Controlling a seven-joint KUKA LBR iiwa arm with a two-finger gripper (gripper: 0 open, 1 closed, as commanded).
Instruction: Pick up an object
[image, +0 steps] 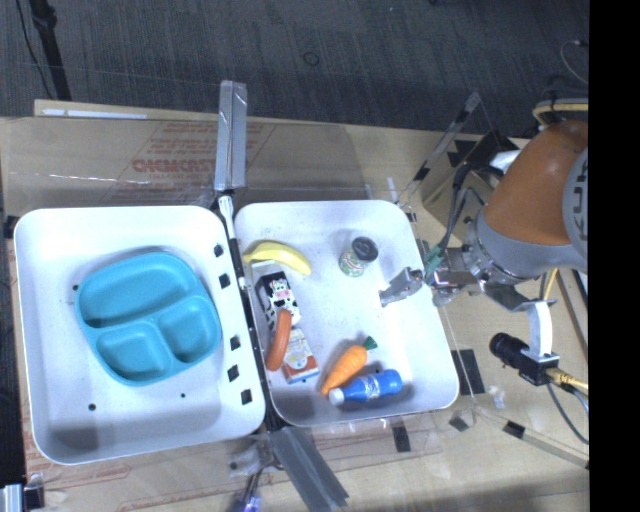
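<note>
The right bin (330, 215) holds several objects. A yellow banana (276, 256) lies at its upper left, and a small jar with a dark lid (357, 254) stands to the right of it. Below the banana lies a small black-and-white carton (279, 293), then a red-orange sausage (279, 340) across a flat packet (300, 364). An orange carrot (344, 367) and a blue bottle (368, 387) lie near the front wall. My gripper (400, 287) hovers at the bin's right side, just right of and below the jar, with nothing visibly held.
The left bin (40, 240) holds a blue divided plate (150, 315). A metal divider bar (231, 140) runs between the bins at the back. The arm's orange band (535, 195) and cables (530, 350) sit to the right of the right bin.
</note>
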